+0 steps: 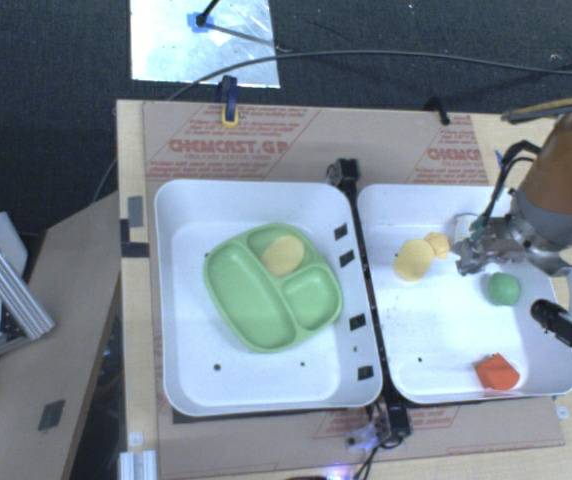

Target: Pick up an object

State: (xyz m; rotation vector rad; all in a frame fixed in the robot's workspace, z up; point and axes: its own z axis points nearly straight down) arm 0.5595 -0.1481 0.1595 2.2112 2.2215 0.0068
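You see the arm reaching in from the right over the right bin, its orange band above the grey wrist. The pincer hangs low above the upper part of that bin, but its tips blur into the grey hardware around them, so you cannot tell whether it is spread or pressed together, and nothing can be made out between its tips. Just to its left lie 2 yellow pieces: a larger yellow round object and a smaller yellow piece touching its upper right side; the smaller one sits very near the pincer, though contact cannot be judged from this angle. A green ball rests on the bin floor just below and to the right of the pincer, apart from it. An orange block lies near the bin's lower right corner, well apart from the pincer. In the left bin you have a green divided plate with 3 compartments, tilted diagonally, and a pale yellow object sits in its upper compartment. Both bins rest side by side on a sheet of brown cardboard on the tabletop.
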